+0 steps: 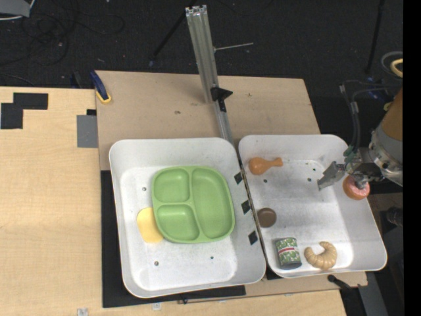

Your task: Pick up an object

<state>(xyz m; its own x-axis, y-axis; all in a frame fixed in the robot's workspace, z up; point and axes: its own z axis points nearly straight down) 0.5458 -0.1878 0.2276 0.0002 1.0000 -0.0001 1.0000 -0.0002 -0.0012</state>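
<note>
Two white bins on a tan bench: left bin [131, 268], right bin [368, 252]. In the left, one green divided plate [193, 204] over one yellow piece [147, 226]. In the right, one orange drumstick-shaped toy [264, 165], one brown puck [266, 217], one green can [288, 253], one croissant [321, 255]. Gripper [347, 174] over the right rim, clamped on a red-orange object [357, 189]. Dark floor with cables beyond.

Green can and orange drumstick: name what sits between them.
In the camera view, a brown round piece lies between the green can and orange drumstick.
</note>
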